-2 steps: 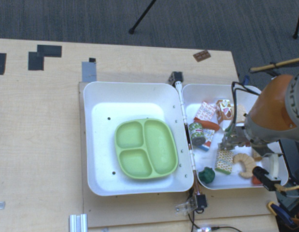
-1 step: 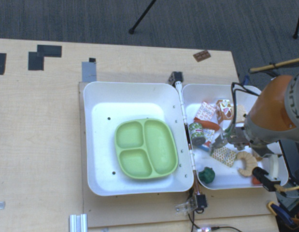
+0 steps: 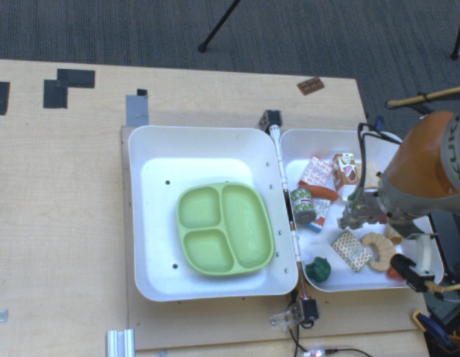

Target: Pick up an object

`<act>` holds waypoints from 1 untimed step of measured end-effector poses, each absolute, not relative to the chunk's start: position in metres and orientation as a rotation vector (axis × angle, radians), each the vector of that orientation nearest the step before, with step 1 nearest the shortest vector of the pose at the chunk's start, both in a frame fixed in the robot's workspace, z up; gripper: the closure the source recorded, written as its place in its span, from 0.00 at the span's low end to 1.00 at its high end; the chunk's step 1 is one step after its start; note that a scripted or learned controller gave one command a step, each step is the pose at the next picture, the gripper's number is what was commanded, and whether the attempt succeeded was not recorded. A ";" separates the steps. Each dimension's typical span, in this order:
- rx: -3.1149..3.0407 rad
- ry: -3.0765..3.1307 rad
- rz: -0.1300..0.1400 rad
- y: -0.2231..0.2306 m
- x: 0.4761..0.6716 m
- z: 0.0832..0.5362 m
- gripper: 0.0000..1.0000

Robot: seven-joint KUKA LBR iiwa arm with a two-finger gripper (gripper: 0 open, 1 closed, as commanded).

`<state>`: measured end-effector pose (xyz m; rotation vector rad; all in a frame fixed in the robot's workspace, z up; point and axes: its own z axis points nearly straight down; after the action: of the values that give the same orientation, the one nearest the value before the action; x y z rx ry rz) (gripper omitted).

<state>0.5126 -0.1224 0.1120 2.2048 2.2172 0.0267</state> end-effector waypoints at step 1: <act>2.205 2.218 0.026 -0.122 0.512 0.112 0.00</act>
<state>0.5125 -0.1224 0.1119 2.2046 2.2178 0.0264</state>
